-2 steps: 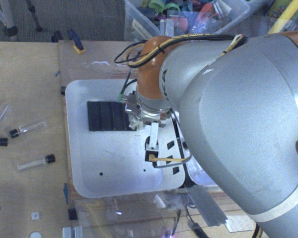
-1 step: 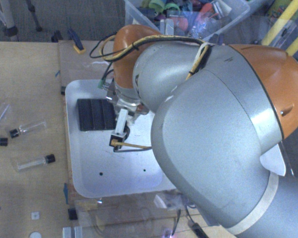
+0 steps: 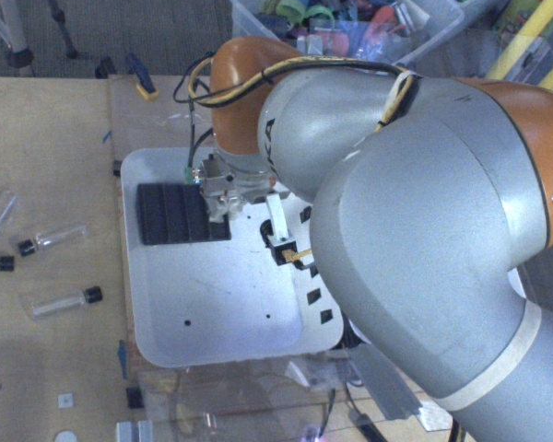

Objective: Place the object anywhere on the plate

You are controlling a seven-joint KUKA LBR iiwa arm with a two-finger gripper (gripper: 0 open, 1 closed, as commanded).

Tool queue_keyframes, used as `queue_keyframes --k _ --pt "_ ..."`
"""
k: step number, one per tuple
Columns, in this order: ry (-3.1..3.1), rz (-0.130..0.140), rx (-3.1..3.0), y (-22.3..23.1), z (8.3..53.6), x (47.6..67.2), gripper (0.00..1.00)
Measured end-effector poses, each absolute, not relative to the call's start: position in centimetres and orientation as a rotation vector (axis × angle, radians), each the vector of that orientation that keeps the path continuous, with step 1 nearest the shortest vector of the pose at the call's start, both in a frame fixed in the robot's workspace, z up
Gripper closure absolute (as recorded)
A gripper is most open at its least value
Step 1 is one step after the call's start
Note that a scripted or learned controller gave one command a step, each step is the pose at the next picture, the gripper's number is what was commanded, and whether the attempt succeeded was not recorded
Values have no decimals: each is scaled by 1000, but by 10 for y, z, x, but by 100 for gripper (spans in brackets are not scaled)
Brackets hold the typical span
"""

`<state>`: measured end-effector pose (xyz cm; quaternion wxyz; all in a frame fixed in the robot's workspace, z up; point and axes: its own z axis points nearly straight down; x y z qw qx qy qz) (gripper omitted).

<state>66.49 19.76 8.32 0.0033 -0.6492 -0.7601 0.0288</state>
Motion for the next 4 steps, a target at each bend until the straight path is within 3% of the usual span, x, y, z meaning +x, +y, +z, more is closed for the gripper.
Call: queue_keyframes --k 1,2,3,4 --pt "-2326 -10 -2121 124 91 589 100" --pt "-2079 19 -2369 201 88 634 100" --pt "-2392 -21 -2054 174 93 552 100" --pt "-2229 11 -2229 192 88 634 100"
